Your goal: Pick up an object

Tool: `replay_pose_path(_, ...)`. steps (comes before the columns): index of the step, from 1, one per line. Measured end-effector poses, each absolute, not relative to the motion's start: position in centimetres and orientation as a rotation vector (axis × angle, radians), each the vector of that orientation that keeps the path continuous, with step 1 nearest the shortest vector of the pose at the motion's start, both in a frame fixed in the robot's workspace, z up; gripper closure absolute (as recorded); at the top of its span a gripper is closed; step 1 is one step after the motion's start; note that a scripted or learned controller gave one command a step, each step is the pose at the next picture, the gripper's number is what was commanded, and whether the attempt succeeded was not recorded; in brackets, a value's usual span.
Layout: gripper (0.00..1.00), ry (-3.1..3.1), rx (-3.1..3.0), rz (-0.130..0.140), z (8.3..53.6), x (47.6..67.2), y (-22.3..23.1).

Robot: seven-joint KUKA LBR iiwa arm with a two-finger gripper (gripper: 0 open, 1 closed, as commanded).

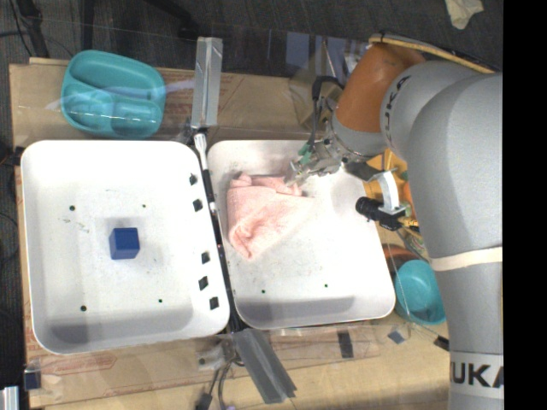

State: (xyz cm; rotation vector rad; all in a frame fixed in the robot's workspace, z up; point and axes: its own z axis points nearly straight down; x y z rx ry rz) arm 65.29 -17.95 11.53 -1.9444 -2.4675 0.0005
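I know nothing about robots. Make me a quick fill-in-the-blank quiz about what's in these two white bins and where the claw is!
1. The small cube in the left bin is ____ in colour.
2. The crumpled cloth in the right bin is ____ in colour.
3. The claw sits at the cloth's ____ edge, the one farthest from the camera.

Missing words: blue; pink; upper
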Motion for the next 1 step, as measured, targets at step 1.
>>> replay_pose_path(1, 0.00, -2.468, -1.944, 0.001, 11.54, 65.30, -17.95)
